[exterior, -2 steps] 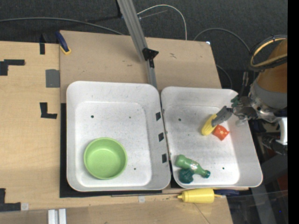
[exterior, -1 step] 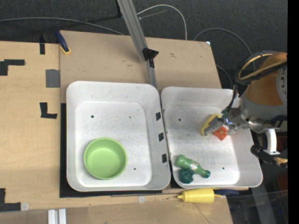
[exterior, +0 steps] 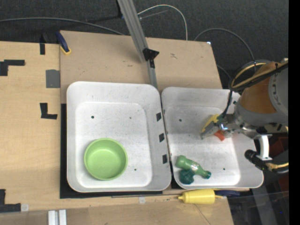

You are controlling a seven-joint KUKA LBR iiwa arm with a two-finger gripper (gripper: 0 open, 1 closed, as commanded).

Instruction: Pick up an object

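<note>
Bottle (exterior: 192, 168) flat in rt bin (exterior: 197, 102), long axis left-right, slightly tilted.

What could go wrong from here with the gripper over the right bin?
1. The gripper sits well above the green bottle in the right bin; closing here would likely catch nothing.
2. The green bottle lies close to the bin's front rim, so a descent there may clip the rim.
3. The yellow object rests outside the bin on the bench edge, and a nudge could knock it off.
</note>
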